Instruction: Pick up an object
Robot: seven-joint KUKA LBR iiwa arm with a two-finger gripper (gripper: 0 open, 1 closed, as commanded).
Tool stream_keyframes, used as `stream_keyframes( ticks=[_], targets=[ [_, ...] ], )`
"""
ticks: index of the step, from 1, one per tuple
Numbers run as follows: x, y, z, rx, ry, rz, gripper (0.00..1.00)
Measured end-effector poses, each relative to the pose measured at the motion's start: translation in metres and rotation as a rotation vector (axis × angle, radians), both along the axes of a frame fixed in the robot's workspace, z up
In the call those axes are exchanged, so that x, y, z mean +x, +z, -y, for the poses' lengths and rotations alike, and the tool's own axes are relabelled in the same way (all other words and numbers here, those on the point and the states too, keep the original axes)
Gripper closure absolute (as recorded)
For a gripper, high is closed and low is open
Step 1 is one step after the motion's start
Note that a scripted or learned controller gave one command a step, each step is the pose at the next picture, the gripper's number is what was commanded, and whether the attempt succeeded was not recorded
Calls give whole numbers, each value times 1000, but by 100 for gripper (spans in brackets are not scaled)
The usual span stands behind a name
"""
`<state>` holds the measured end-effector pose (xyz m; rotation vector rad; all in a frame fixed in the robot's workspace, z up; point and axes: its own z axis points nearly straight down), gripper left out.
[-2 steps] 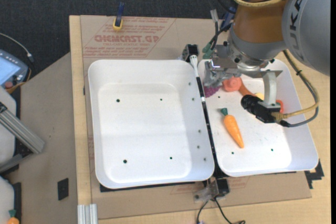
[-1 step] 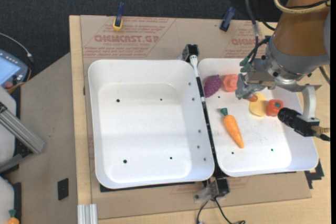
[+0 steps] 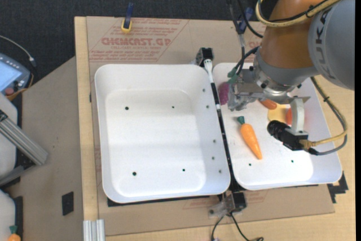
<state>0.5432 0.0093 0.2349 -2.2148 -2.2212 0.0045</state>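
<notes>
Orange carrot (image 3: 250, 140) lies in the right bin (image 3: 282, 175), just below the jaws.

A: The arm (image 3: 293, 31) is running off the frame's right edge, and its wrist is covering the claw (image 3: 243, 100); whether the fingers are open is impossible to tell.

B: And the right bin (image 3: 282, 175)?

A: The wrist is hiding much of its far half. A purple object (image 3: 224, 93) is peeking out at the divider, too covered to identify. An orange-red piece (image 3: 269, 104) and a pale yellow one (image 3: 276, 114) are showing only in slivers.

B: The left edge?

A: A screen-like device (image 3: 8, 73) is being cut off there.
</notes>
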Motion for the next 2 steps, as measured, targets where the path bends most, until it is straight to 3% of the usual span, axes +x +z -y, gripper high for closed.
stream_keyframes(
  ticks=[1,2],
  targets=[
    [17,91,5,-2,-2,18,100],
    [-41,89,-32,1,1,0,100]
  ],
)
